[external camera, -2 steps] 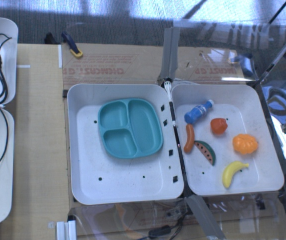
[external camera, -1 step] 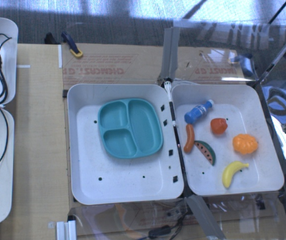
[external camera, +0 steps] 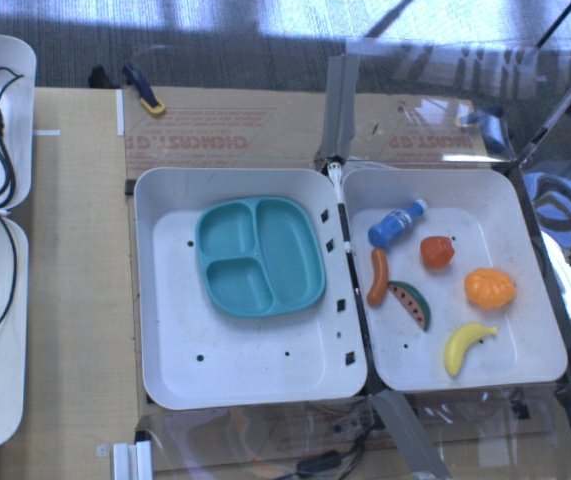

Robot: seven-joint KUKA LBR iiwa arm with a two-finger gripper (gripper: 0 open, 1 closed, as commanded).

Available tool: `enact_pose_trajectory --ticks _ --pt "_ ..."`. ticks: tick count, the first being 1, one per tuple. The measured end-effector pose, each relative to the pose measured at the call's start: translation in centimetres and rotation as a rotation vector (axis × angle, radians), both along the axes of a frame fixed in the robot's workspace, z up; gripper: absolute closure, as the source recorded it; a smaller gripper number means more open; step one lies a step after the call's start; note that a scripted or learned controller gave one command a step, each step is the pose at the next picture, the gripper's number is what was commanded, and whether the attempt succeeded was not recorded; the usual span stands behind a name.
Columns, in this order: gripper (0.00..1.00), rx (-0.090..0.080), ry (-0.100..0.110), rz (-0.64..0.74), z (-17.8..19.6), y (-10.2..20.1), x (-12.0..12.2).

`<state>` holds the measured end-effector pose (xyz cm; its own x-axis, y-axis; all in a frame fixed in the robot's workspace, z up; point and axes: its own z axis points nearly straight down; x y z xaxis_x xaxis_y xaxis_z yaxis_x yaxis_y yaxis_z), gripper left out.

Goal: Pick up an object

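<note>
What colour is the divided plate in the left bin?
Teal, all over; the divided plate shows clearly in the camera view.

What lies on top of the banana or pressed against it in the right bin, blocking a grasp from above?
Nothing visible does. The banana lies uncovered near the front of the right bin, apart from the orange fruit and the watermelon slice.

Right bin: blue bottle [external camera: 396,224], red tomato [external camera: 437,252], hotdog [external camera: 377,275], watermelon slice [external camera: 410,303], orange [external camera: 489,288], banana [external camera: 465,345].

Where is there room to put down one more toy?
Left bin: bare floor runs below and beside the teal plate. Right bin: crowded around the bottle, hot dog, watermelon slice, tomato, orange and banana.
</note>
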<state>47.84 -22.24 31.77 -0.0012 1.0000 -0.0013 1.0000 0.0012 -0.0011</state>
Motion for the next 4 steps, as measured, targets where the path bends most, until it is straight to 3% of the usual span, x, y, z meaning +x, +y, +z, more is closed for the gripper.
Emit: enact_pose_trajectory --ticks 4 --pt "1.00 0.000 0.000 0.001 0.3 0.0 0.1"
